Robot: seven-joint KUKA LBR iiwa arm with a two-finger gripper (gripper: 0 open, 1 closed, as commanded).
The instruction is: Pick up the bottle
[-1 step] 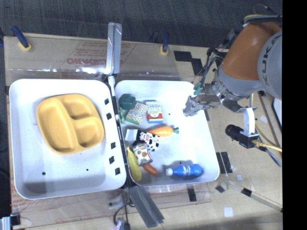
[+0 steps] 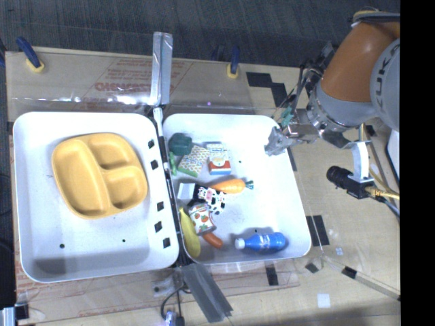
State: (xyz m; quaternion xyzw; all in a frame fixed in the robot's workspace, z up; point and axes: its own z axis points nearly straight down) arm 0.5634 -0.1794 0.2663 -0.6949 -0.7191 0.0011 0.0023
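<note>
The bottle [image 2: 262, 242] is blue with a white cap and lies on its side near the front edge of the right bin [image 2: 279, 189], cap pointing left. My gripper [image 2: 277, 143] hangs over the bin's right rim toward the back, well away from the bottle. Nothing shows between its tips.
The right bin also holds a carrot [image 2: 230, 186], a banana [image 2: 189, 234], a small carton [image 2: 219, 159], a dark green item [image 2: 180, 143] and several other small toys along its left side. A yellow divided plate [image 2: 100, 174] sits in the left bin [image 2: 41, 250].
</note>
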